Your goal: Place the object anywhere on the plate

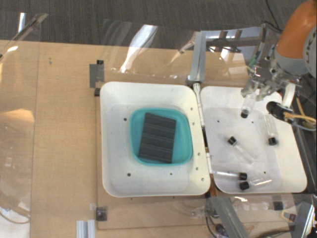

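A dark ridged block (157, 138) lies on the teal plate (185, 148); capped vials (231, 141) scatter the right bin (292, 180).

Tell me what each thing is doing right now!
Teal plate: sits in the left bin, flat.
Dark ridged block: lies flat on the plate.
Clear vials with black caps: lie scattered on their sides in the right bin.
One vial: hangs tilted under the gripper, cap down.
Gripper: over the right bin's back part.

Grey arm with orange band entering from the right, wrist angled down-left, end effector (253, 87) hanging low
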You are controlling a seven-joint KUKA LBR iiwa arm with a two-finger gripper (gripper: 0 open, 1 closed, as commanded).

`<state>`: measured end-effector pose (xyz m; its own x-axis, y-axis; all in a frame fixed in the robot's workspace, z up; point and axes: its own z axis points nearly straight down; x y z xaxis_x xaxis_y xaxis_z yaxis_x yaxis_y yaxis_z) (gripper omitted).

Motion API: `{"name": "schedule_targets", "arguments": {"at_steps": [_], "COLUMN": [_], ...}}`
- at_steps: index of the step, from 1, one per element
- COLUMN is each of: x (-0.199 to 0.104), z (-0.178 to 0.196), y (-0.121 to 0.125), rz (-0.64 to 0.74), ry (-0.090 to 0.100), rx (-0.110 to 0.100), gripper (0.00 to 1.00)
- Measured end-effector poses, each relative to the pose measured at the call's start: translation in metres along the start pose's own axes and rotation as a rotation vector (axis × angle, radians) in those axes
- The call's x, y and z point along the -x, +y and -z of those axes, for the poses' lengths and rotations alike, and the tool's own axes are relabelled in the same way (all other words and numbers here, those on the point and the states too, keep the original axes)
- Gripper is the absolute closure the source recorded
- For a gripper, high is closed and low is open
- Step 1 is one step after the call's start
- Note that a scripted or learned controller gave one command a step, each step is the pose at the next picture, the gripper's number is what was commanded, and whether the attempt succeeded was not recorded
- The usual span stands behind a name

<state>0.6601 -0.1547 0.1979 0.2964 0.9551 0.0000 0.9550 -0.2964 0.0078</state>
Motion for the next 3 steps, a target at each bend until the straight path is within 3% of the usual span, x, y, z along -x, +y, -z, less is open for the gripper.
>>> {"name": "schedule_targets", "arguments": {"at_steps": [1,2,3], "x": [-0.052,-0.051,-0.047], "z": [-0.095,-0.094,-0.011], "y": [-0.075,-0.074,-0.157], "rz": [-0.047,-0.048,-0.097], "ry": [0.002,0.002,0.003], "rx": [-0.006,-0.005,-0.003], "gripper": [1.0,0.0,0.0]}}
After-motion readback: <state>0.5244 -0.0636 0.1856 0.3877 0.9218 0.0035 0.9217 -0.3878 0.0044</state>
